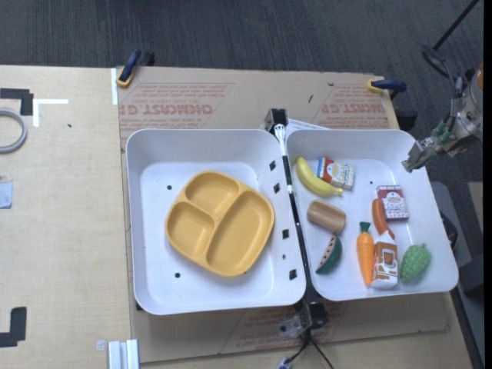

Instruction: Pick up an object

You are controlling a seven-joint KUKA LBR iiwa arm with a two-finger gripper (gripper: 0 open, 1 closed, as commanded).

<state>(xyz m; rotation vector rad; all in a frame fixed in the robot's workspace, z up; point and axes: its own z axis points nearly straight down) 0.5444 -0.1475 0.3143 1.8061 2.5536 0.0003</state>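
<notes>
The right bin (360, 151) holds several toy foods: a yellow banana (312, 178), a small carton (337, 173), a red box (391, 203), a brown log (327, 217), a watermelon slice (330, 255), a carrot (365, 257), a red sausage (379, 215), a white bottle (385, 262) and a green bumpy fruit (415, 263). My gripper (416, 160) hangs at the right bin's far right corner, above the rim and apart from every object. Nothing shows in its grasp.
A yellow three-section plate (220, 222) lies in the left bin (150, 175). Both bins sit on brown cardboard (200, 102) held by blue and yellow clamps (129, 66). A wooden bench top (61, 206) stretches to the left.
</notes>
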